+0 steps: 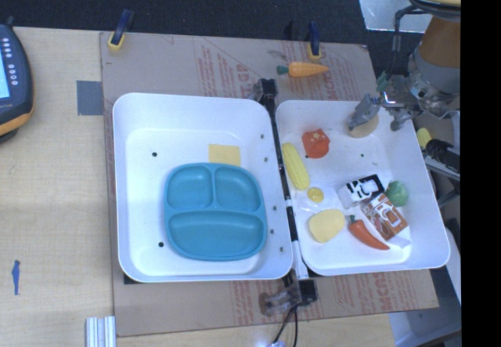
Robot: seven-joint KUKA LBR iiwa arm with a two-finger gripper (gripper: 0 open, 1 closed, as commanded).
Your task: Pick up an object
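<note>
My gripper hovers over the far right corner of the right bin, its two grey fingers spread open with nothing between them. A small tan round piece lies just below the left fingertip. In the same bin lie a red fruit, a corn cob, a small yellow ball, a pale yellow lump, a black-and-white packet, a green piece, a brown packet and a red pepper.
The left bin holds a blue divided plate and a yellow square. An orange carrot lies on the cardboard behind the bins. Clamps join the bins at the middle. A handheld pendant sits at the far left.
</note>
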